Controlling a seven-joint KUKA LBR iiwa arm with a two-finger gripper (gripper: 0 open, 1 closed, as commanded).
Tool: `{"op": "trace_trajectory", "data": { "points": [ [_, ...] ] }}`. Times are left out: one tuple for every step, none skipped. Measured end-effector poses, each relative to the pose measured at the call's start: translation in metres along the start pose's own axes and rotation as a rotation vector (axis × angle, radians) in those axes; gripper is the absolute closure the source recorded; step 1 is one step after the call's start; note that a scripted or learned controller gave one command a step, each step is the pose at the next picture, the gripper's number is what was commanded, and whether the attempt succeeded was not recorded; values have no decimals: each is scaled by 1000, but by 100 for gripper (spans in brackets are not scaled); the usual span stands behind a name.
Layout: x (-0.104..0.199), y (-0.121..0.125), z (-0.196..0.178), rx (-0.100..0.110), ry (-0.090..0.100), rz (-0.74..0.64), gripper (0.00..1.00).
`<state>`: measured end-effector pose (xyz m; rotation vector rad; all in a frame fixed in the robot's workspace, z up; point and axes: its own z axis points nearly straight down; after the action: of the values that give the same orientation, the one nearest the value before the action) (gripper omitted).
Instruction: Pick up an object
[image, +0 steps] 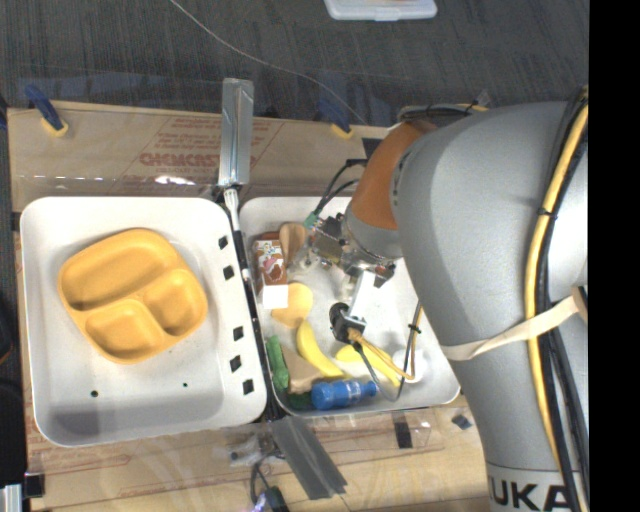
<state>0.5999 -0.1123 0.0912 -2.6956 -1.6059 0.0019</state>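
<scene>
Right bin (425, 392): banana (312, 350), blue bottle (343, 392), crowded. Gripper (345, 262) above (finger state cannot be told). Risk: pinching two neighbours, or slipping off.

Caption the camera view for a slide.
KUKA arm's end effector hovers over the cluttered right bin; a yellow divided tray sits in the left bin.
</scene>
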Motion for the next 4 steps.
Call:
{"op": "trace_trajectory", "data": {
  "points": [
    [-71,-70,-51,0,-2,58,0],
    [-36,-14,-18,2,-2,210,0],
    [-36,-13,-19,2,-2,209,0],
    [18,14,0,-3,-1,564,0]
  ]
}}
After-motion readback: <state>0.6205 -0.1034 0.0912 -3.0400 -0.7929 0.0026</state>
